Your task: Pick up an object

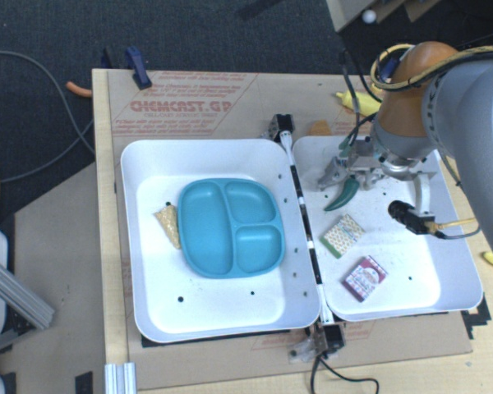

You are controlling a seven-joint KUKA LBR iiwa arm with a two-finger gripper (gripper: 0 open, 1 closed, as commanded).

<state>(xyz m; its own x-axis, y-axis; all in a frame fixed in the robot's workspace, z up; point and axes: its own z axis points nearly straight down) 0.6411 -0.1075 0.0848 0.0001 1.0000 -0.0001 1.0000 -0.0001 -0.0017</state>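
The hand (pixel 346 179) is low in the right bin (pixel 452 290), squeezing a green pepper (pixel 346 194) between its fingers, so it can lift it up.

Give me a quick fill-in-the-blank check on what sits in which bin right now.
1. The blue divided plate lies in the ____ bin.
2. The gripper hangs over the ____ bin.
3. A green object shows at the gripper, above the small green-patterned packet and the ____ packet.
4. The plate has ____ compartments.

Missing words: left; right; red; three
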